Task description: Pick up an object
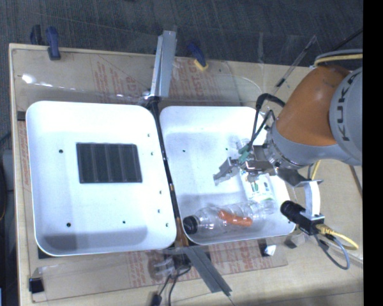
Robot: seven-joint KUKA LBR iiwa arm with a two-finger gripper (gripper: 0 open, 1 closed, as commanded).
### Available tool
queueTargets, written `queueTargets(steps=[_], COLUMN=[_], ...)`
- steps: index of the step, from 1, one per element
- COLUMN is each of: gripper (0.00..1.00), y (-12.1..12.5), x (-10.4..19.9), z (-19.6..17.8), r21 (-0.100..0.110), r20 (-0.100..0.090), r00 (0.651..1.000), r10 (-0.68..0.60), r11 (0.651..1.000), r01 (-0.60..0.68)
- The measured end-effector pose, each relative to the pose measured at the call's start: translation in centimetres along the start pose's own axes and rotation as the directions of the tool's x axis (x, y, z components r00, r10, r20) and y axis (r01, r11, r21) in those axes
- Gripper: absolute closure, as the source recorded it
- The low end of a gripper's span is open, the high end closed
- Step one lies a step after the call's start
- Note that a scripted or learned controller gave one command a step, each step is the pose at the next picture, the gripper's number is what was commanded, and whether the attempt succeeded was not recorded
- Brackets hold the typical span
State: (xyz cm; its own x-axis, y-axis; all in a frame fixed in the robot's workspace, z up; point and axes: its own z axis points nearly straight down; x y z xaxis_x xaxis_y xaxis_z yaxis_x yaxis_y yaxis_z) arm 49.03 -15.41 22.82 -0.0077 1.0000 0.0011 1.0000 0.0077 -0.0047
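Observation:
My gripper [232, 168] hangs over the middle of the right bin [191, 139], coming in from the right below the orange wrist band. Just right of it lies a clear packet with a green label [260, 187]. Along the bin's near wall lies a clear plastic bottle [212, 220] with a black cap [190, 224]. An orange item [236, 220] lies against the bottle. Nothing is visibly held by the gripper.
The left bin [51, 132] holds a dark ribbed rectangular pad [108, 162]. A metal bar [162, 62] stands behind the seam between the bins. Blue clamps [53, 43] sit on the bench's far edge. A black cylinder with cables [298, 214] is mounted by the right bin's near right corner.

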Motion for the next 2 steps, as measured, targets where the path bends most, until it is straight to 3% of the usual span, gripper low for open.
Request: queueTargets(steps=[1,2], gripper=[0.0,0.0], y=[4.7,5.6], x=[-0.4,-5.2], z=[4.0,2.2], r21=[-0.001,-0.002], r20=[0.001,0.001], r00=[0.997,1.0], r10=[0.073,0.004], r11=[0.997,1.0], r01=[-0.073,-0.004])
